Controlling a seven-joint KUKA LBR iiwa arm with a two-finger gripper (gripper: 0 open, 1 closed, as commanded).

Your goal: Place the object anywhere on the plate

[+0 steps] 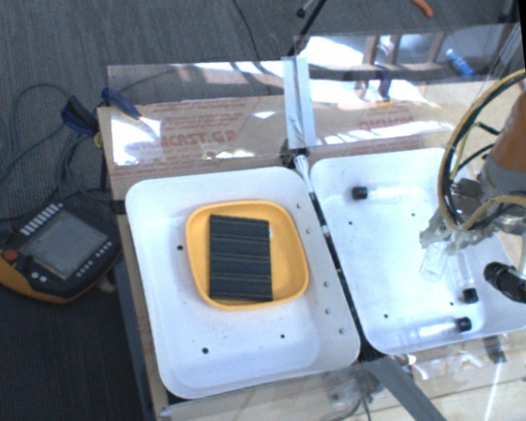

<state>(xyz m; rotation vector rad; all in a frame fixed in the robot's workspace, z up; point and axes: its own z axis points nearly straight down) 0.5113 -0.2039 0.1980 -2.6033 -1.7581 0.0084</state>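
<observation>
A dark, ridged rectangular block [240,256] lies flat on the yellow plate [292,253], with its long side running front to back. The plate sits in the middle of the left white bin [169,300]. My gripper [435,253] hangs over the right side of the right white bin [392,266], well away from the plate and the block. It looks pale and see-through against the white bin floor. Nothing shows in it. The grey arm with its orange band [518,133] and looped cables comes in from the right edge.
A small black knob [359,193] sits at the back of the right bin, and a clear tube with a black cap [442,328] lies near its front edge. A clear panel [235,128] stands behind both bins. A teach pendant [55,252] lies on the floor at the left.
</observation>
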